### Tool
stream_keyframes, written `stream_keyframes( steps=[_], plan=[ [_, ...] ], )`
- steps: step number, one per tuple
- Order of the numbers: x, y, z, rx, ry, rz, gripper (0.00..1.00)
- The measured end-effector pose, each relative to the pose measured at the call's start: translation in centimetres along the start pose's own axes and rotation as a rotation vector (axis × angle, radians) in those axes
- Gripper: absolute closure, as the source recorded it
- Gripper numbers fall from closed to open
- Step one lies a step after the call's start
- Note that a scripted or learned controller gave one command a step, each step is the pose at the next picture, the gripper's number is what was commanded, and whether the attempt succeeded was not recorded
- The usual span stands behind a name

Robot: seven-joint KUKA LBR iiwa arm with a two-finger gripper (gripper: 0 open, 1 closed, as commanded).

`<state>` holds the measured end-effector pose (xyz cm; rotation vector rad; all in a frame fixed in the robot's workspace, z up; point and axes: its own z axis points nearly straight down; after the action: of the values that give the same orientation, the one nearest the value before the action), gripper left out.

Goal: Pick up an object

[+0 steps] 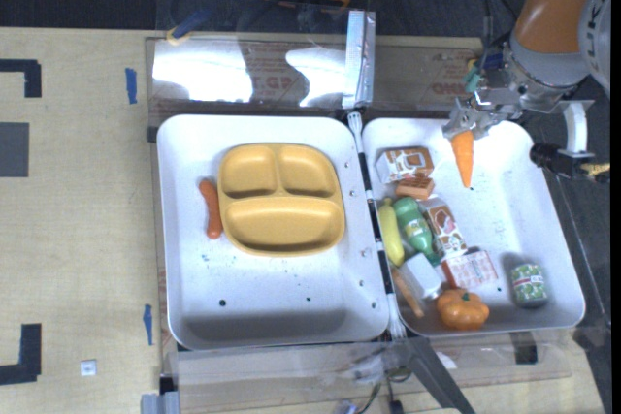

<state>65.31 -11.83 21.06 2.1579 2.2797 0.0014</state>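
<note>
Carrot (464, 156) between fingers (469, 124), above right bin (558, 238)

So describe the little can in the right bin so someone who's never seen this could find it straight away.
Start at the right-hand shallow white bin and go to its near corner on the far right. There lies a small green-labelled can, apart from the pile of packets. Its nearest neighbour is an orange toy pumpkin; the can is the only cylinder with a green and white label.
</note>
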Motion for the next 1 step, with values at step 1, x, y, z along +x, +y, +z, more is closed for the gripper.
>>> stream_keyframes(
  steps=[1],
  plan=[
    [0.00, -0.02, 0.04, 0.001, 0.000, 0.000, 0.00]
  ],
)
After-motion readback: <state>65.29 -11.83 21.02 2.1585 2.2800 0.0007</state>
